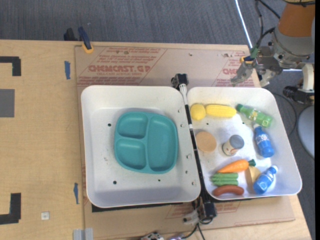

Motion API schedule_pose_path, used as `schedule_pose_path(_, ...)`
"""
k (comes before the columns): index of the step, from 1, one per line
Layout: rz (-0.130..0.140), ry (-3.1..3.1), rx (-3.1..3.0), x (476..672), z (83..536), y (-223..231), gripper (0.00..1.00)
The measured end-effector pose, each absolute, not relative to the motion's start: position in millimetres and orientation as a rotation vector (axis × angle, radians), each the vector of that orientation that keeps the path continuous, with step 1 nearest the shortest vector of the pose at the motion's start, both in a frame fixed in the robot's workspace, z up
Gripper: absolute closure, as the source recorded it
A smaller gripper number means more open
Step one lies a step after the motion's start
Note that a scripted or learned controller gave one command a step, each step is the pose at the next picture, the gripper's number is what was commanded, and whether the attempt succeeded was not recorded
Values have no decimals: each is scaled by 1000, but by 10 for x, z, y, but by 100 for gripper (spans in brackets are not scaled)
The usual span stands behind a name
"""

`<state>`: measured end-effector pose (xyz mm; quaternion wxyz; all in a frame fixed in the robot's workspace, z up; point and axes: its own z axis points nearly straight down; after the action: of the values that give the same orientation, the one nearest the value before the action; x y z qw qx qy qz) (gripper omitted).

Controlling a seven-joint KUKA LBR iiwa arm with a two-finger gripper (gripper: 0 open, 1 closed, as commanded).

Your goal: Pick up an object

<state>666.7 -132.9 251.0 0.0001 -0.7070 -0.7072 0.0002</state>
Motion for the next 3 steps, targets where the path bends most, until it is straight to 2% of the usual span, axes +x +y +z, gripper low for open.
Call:
schedule_pose_path(1,2,-2159,-2280,5990,1359,-1450,0)
schedule_pose_path(2,1,-2229,-2212,5503,1350,-2104,0)
schedule_pose_path(3,-12,-2652,-1679,6022,857,-2134,0)
